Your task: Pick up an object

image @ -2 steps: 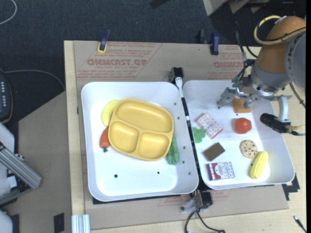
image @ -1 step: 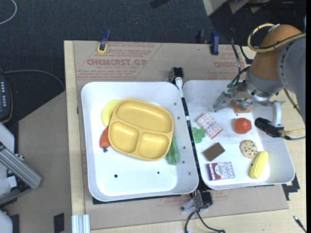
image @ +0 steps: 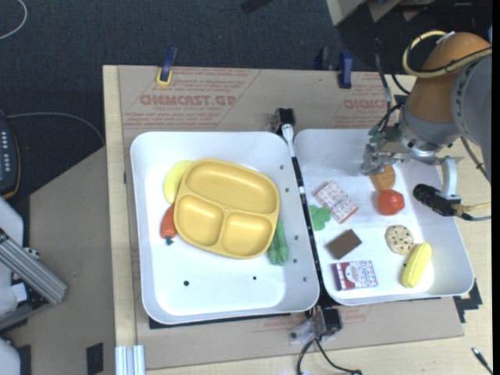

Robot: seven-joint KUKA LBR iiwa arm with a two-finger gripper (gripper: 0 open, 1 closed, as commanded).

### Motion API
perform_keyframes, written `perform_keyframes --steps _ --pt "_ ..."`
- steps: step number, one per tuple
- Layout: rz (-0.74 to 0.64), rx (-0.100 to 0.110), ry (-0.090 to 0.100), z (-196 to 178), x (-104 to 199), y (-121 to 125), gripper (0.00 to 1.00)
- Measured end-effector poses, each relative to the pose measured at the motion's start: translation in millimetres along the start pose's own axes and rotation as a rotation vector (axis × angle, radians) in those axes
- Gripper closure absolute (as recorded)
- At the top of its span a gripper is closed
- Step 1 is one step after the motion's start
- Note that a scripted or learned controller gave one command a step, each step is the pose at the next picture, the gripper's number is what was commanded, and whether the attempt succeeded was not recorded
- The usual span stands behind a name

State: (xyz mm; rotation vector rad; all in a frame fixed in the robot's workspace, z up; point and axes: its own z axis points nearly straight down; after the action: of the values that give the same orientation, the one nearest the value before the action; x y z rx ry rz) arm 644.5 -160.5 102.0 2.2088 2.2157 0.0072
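The gripper [image: 380,162] sits low over the orange lump [image: 383,180] in the right bin [image: 457,276], can't tell its state, and it could easily knock the tomato [image: 391,201] beside it.

Just under the grey gripper [image: 380,162] lies an orange-brown piece [image: 383,180]; below it, a red tomato [image: 390,201], a speckled beige cookie [image: 399,239], a yellow banana [image: 416,263].

Bright, even overhead light, soft shadows, slightly soft focus throughout.
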Motion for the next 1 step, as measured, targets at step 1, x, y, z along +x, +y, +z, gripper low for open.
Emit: perform_keyframes --steps 1 --pt "0.003 0.006 0.004 -47.4 0.5 -5.3 1.00"
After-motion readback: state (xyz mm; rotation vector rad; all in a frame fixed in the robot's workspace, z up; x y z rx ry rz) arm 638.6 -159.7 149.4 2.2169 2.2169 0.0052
